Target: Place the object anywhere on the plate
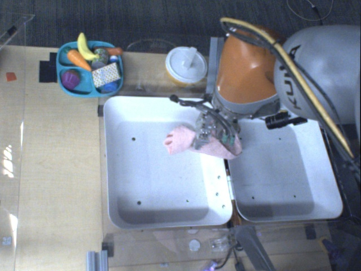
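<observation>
claw (213, 130) | centre frame, we are seeing it gripping the pink cloth (181, 140) | cloth is draping over left bin (141, 208) near the divide

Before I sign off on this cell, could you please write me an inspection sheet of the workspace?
Surface: wooden bench bearing left bin and right bin, side by side.
Job's things: pink cloth lying in the left bin, at its right side, reaching the shared rim.
Clutter: blue tray of toy food and a lidded white cup behind the bins.
Grippers: claw over the cloth's right part; grip unclear.
Cables: yellow hose along the arm; thin loop of wire on the floor.
Surroundings: dark carpet.
</observation>
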`<action>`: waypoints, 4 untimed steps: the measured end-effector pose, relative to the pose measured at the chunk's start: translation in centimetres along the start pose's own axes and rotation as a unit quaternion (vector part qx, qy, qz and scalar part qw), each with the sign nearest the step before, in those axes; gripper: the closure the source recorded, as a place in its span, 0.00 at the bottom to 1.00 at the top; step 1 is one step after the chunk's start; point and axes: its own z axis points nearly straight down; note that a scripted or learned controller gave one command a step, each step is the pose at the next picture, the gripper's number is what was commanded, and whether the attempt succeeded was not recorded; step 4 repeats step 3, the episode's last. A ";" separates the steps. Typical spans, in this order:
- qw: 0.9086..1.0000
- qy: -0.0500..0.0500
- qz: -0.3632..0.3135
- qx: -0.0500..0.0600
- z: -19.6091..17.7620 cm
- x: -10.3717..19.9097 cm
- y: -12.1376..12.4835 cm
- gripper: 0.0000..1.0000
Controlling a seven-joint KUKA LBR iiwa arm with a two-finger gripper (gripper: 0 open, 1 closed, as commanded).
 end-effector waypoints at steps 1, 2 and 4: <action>0.996 0.000 -0.092 0.000 -0.9 4.0 4.5 1.00; 0.996 0.000 -0.093 0.000 -1.6 7.1 8.6 1.00; 0.996 0.000 -0.092 0.000 -1.6 7.0 8.6 0.00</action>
